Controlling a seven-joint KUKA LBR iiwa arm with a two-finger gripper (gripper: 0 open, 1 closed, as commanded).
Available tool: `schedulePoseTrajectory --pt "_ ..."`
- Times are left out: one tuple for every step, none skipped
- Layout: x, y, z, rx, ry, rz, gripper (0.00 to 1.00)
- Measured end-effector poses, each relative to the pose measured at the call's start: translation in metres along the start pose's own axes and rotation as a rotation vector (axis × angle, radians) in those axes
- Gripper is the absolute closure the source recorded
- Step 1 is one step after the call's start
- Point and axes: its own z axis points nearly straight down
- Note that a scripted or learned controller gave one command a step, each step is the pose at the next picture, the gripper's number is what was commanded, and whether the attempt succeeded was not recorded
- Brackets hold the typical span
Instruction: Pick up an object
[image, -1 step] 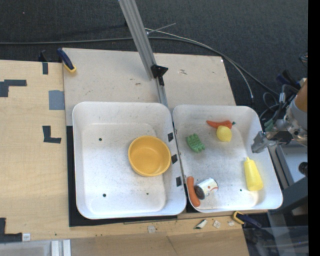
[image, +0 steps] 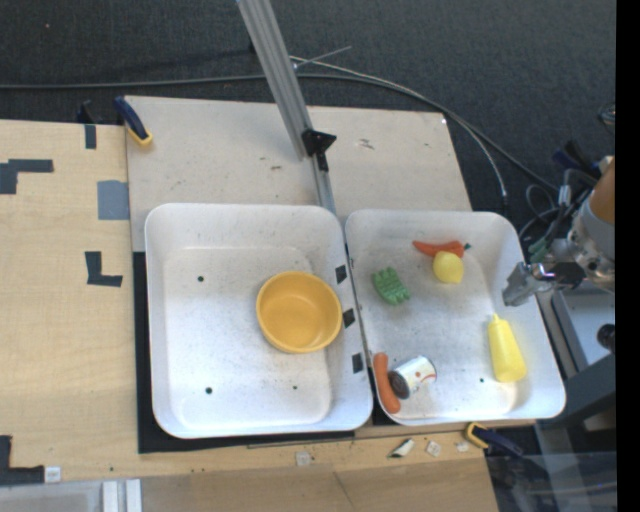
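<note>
Nearest to us in the right bin (image: 452, 415), at about seven o'clock, lay an orange carrot (image: 385, 384) touching a small white and dark item (image: 413, 375) we could not identify. At four o'clock a long yellow piece (image: 506, 349) lay close to the right wall. Farther back, near ten o'clock, sat a ridged green piece (image: 391, 286), and at twelve o'clock a round yellow fruit (image: 449, 267) touched a red-orange pepper (image: 438, 246). The left bin (image: 240, 209) held a yellow bowl (image: 298, 312) near its middle.

The gripper (image: 522, 283) hung at three o'clock of the right bin, over the rim, with nothing visibly in it. How the jaws stood we could not tell, since the tool was small and blurred there.

We judged the step in hand to be the reach toward a first object, with the pick not yet made. The long yellow piece looked the best choice: it lay nearest the gripper, toward its six o'clock, and touched no other object. To do it well, we thought the jaws should span its narrow width, crossing its long axis at mid-length, and come straight down. The wall just beside it was the risk, so the approach should favour the side toward the bin's middle. The touching pairs looked worse targets, as one neighbour could block a clean closure
</note>
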Motion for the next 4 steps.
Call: schedulePoseTrajectory --pt "0.004 0.0 0.066 0.006 0.001 0.0 0.0" --pt "0.013 -0.009 0.126 0.008 0.003 0.0 0.0" --pt "0.013 -0.008 0.146 0.004 0.005 0.001 0.0" --pt "0.014 -0.009 0.137 0.006 0.007 0.001 1.0"
